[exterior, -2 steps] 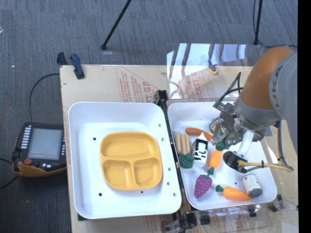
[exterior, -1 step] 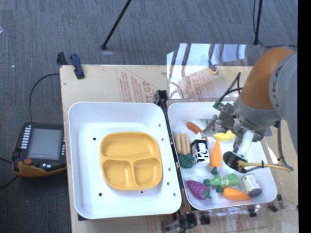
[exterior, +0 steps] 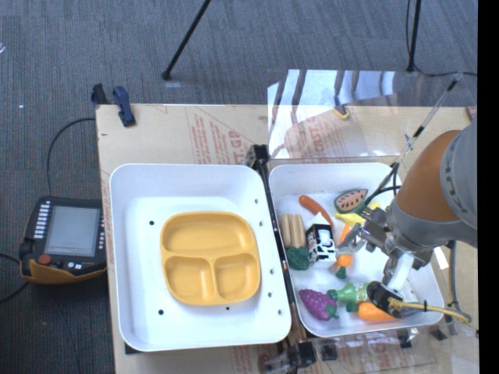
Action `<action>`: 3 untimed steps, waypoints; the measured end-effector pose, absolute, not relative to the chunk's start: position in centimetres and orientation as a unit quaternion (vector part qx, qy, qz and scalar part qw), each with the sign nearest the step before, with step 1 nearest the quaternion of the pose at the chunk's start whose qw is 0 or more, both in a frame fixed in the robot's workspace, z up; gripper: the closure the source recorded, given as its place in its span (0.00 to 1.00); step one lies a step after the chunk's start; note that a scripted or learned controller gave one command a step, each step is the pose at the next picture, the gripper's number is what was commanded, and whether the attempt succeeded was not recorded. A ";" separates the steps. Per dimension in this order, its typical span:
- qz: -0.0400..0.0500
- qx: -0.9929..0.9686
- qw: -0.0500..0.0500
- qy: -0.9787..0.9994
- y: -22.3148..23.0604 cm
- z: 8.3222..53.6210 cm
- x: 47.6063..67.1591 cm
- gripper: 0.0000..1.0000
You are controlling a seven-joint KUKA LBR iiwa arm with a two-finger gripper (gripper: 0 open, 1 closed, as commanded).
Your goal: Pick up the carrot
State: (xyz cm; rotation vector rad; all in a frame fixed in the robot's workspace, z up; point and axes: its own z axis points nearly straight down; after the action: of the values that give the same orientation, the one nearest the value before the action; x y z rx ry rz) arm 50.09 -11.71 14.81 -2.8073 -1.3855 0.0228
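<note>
Nearest the front wall of the right bin (exterior: 437,298), the carrot (exterior: 373,312) lay flat and ungrasped, with purple grapes (exterior: 316,303) off to its side. Farther in, the hand (exterior: 352,240) hung over the bin's middle, just above a small orange piece (exterior: 343,260) and beside the milk carton (exterior: 320,242). I could not tell whether it was wide or narrow. Nothing looked lifted, so reaching, gripping and raising the carrot all seemed left to do.
</note>
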 end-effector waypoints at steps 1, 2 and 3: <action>-0.011 -0.902 0.001 -0.431 -11.6 10.2 51.6 0.00; -0.020 -0.903 -0.004 -0.429 -11.6 11.5 52.2 1.00; 0.002 -0.951 0.003 -0.309 -2.0 18.6 47.5 1.00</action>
State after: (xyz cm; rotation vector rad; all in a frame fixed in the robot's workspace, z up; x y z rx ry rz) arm 47.54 -1.98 18.61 -2.9810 -0.9695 0.0076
